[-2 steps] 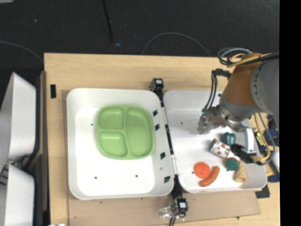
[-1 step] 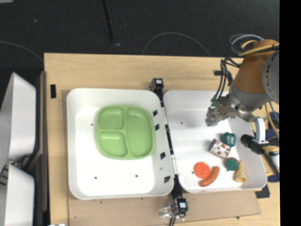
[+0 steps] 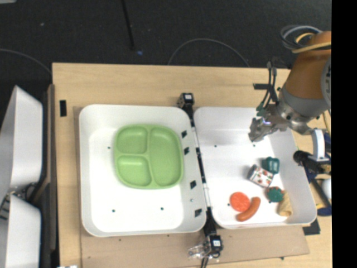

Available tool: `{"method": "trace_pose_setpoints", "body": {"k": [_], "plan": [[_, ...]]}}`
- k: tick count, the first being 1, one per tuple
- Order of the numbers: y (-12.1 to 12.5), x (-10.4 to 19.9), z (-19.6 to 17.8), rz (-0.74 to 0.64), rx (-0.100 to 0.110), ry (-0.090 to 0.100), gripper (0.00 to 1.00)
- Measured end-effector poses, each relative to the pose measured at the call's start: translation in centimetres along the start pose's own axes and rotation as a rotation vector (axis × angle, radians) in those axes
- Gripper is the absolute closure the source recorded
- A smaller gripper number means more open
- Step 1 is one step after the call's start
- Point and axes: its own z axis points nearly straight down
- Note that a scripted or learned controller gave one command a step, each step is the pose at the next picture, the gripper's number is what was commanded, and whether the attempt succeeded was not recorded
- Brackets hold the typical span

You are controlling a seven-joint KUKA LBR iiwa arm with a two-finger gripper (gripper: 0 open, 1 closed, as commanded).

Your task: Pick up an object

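While gripper (image 3: 258, 130) hovers over right bin (image 3: 223, 121), finger state unclear, nothing visibly held; toy hotdog (image 3: 249, 209), orange disc (image 3: 240, 201) untouched. Pick not begun.

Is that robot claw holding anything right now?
No. The gripper hangs above bare floor of the right bin, apart from the toys, nothing between its fingers.

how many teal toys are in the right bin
2. One teal toy lies toward the right side of the right bin, beside a small patterned box. The other teal toy sits nearer the front, next to a tan cone.
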Motion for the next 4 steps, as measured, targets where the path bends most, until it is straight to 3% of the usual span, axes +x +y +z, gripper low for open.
{"method": "trace_pose_setpoints", "body": {"k": [1, 3, 4], "plan": [[0.1, -0.1, -2.6, 0.0, 0.002, 0.0, 1.0], [4.0, 10.8, -2.6, -0.003, 0.004, 0.001, 1.0], [3.5, 16.2, -2.9, -0.004, 0.006, 0.002, 1.0]]}}
